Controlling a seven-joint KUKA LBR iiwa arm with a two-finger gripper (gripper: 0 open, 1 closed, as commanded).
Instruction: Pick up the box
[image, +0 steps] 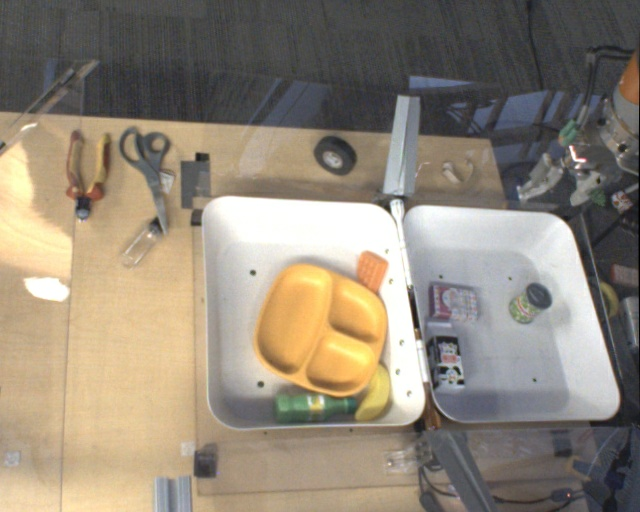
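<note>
A small maroon and white box (453, 301) lies flat in the right bin (560, 235), near its left wall. Just in front of it sits a smaller black and white box (447, 362), close to the bin's front left corner. My gripper (560, 183) hangs over the bench behind the right bin's far right corner, well away from both boxes. Its fingers stand apart with nothing between them.
A green can (528, 303) with a dark lid lies in the right bin, right of the maroon box. The left bin (230, 300) holds a yellow divided plate (322, 328), an orange item (372, 268), a green bottle (312, 406) and a yellow fruit (376, 396). Scissors (150, 165), pliers (86, 168) and a tape roll (335, 154) lie on the bench.
</note>
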